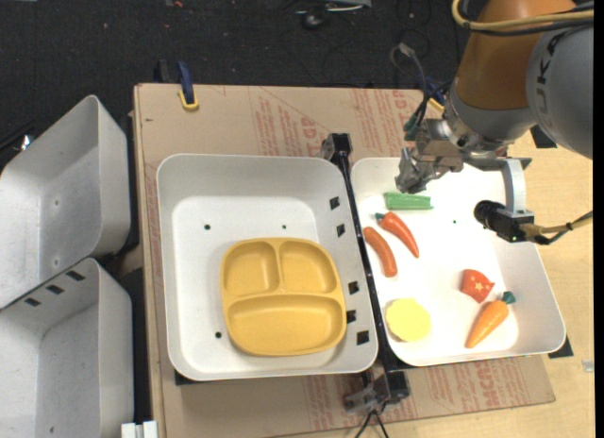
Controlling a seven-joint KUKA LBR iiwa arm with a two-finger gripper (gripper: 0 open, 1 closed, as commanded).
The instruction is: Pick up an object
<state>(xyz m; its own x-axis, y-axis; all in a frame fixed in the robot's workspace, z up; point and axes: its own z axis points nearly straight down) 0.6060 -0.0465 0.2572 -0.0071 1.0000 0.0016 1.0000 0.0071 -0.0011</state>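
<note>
My gripper (411, 181) hangs low over the back left corner of the right bin (528, 266), right above a flat green piece (408, 202). Just in front of that piece lie a red chili (400, 231) and an orange sausage-shaped piece (380, 251). A yellow disc (408, 320) rests near the bin's front left. A red strawberry (477, 284) and an orange carrot (488, 322) lie at the front right. Nothing shows between the fingers.
The left bin (189, 200) holds a yellow divided plate (281, 296). A black part on a cable (498, 217) sits over the right bin's right side. Two white containers (57, 191) stand off the bench at far left.
</note>
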